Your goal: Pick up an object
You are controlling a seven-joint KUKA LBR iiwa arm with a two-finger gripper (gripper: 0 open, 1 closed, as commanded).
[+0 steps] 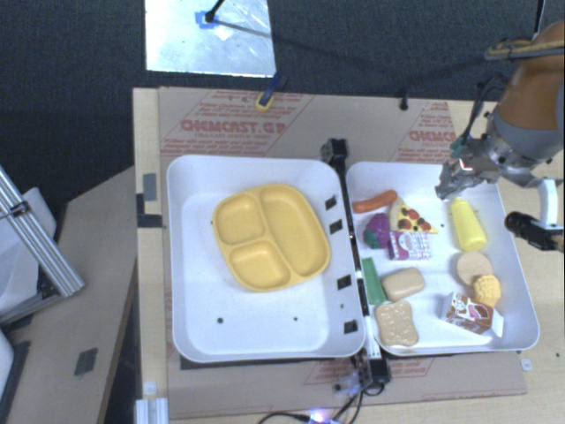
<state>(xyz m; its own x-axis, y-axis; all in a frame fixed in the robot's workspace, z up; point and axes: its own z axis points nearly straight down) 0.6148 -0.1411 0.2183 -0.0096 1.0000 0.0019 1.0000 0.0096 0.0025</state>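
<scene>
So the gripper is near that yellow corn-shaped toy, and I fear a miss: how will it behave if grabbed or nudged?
The yellow corn toy looks rounded and elongated, so it would probably roll sideways if nudged. Its surface seems smooth plastic, likely slippery and light. The gripper sits just above its upper end.

The two white bins [190, 325] look like smooth plastic with a soft shine. The yellow tray [265, 235] is smooth, shiny plastic too. The toy foods, like the yellow corn [468, 224] and the toast [396, 323], look like plastic. The board [229, 124] under the bins looks like matt brown cardboard. The square sheet [209, 23] behind is shiny metal.
</scene>
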